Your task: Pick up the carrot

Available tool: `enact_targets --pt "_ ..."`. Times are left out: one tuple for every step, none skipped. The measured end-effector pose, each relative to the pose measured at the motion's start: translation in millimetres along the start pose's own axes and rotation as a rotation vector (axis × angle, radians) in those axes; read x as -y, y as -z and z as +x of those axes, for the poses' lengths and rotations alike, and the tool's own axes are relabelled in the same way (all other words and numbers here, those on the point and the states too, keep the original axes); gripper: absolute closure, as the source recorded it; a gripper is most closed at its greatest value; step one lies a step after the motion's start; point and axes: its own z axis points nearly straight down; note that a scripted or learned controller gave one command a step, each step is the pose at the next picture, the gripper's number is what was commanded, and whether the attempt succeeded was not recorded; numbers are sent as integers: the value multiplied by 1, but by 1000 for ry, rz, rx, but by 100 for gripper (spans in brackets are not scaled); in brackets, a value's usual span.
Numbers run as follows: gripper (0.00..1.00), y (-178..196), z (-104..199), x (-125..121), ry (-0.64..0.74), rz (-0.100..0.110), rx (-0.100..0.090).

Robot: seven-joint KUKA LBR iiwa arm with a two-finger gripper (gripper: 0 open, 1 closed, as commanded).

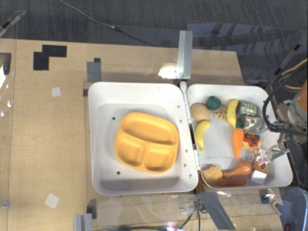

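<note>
Camera view: the arm (296,110) comes in at the right edge, over the right bin's (211,148) outer rim. Claw (280,148) sits low by that rim; its tips are small and blurred, so how far open it is can't be told, and nothing is seen between them. The carrot (237,142) lies to the claw's left, mid-bin, upright in the frame, w/ a patterned packet (250,141) touching its side nearest the claw. Further left of the claw: two bananas (201,134), a potato (200,111), a green item (213,102). Below-left of it, a drumstick (237,169), sausage (232,181) and bread roll (212,173) crowd the near edge. Open white floor shows between carrot and left banana. Far left of the claw, the left bin (103,129) holds a yellow divided tray (146,142) w/ bare floor all round. Bench (43,143) is pale wood; dark floor beyond.
</note>
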Motion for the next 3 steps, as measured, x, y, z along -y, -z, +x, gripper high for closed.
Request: enact_targets --pt "0 -80 -5 -24 35 3 5" --pt "0 -96 -25 -65 -60 4 5" --pt "0 -97 -87 -37 -97 4 7"
